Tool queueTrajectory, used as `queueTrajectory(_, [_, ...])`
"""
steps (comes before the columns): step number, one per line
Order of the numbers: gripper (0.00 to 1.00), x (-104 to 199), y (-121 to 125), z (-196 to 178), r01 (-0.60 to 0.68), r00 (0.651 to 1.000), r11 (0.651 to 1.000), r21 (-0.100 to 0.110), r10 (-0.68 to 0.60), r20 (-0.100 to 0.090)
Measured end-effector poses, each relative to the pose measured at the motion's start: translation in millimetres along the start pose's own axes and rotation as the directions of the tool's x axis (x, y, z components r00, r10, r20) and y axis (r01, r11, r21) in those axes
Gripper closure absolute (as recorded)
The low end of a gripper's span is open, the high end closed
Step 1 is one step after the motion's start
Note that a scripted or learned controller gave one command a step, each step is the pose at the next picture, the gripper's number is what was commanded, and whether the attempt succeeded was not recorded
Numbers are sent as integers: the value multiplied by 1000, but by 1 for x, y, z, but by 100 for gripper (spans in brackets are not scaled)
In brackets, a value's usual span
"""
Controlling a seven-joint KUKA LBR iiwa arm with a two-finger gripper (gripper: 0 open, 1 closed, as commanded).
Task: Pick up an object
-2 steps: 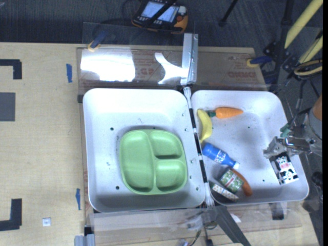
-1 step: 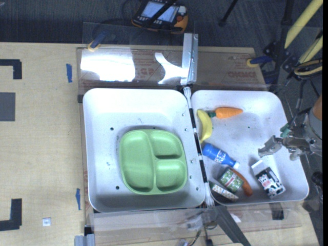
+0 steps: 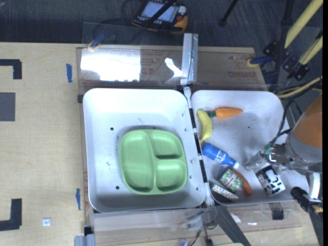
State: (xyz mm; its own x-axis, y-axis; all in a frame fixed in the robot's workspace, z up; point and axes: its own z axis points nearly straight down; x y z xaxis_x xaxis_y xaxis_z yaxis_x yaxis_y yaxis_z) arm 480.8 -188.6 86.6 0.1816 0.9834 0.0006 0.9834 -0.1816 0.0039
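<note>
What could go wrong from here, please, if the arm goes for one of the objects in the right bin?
1. The blue bottle, the can and the banana lie close together along the right bin's left wall, so a descent there could nudge a neighbour or catch the wall.
2. The gripper sits beside a small black-and-white object near the front edge; a closure may clip it off-centre and let it slip.
</note>
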Motion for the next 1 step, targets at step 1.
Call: queueTrajectory(1, [100,0,1,-10,-2,1000,1000,-2,2,0])
